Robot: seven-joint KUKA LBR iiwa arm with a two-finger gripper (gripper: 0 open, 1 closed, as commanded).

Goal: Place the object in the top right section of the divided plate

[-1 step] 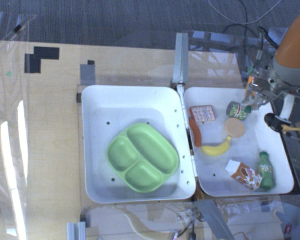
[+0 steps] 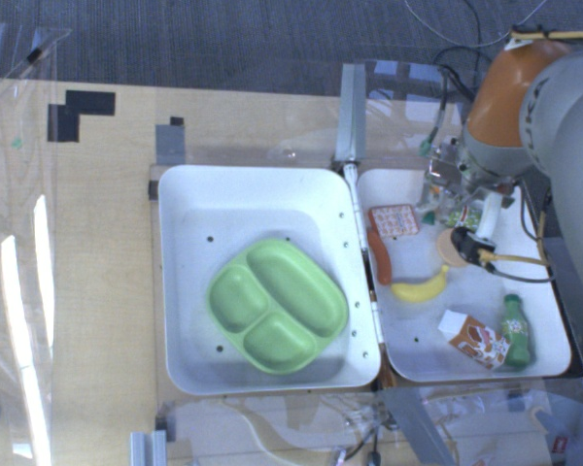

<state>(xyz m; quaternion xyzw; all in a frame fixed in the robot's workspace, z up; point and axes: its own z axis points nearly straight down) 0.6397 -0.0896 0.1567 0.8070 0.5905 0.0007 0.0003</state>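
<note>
so the green divided plate (image 2: 277, 304) sits in the left bin (image 2: 185, 260), all sections bare; the right bin (image 2: 554, 357) has the bottle (image 2: 515, 330) and carton (image 2: 476, 342) nearest, then the banana (image 2: 420, 287), long axis running left-right; the gripper (image 2: 460, 210) hangs at the far end, banana nearer and to its left; can't tell how the jaws stand.

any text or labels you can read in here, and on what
None can be read.
Red patterned packet: print too small to read.
Brown and white carton: printed, but blurred.
Green bottle: white mark on its label, no letters can be made out.
Black marks on the bench: plain shapes, no words.
Green plate and banana: no writing seen.
</note>
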